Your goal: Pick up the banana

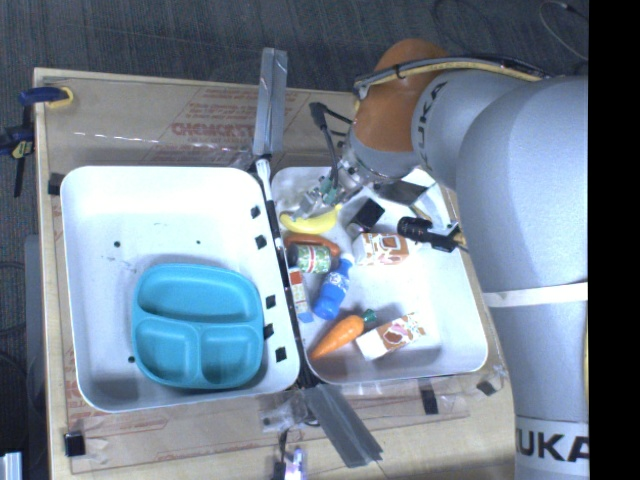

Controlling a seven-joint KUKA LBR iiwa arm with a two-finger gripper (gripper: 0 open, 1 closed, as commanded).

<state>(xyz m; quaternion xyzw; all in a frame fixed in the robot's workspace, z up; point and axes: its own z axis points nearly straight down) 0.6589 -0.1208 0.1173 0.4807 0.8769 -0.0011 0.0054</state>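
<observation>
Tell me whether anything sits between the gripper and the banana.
Nothing visible does. The gripper is right above the banana at the right bin's far left corner; the can lies just on the banana's near side.

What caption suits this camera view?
End effector poised at the banana in the cluttered right bin; blue tray sits left.

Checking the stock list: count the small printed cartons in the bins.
2, both in the right white bin: one small printed carton beside the gripper, another next to the orange carrot. The arm may hide more.
</observation>
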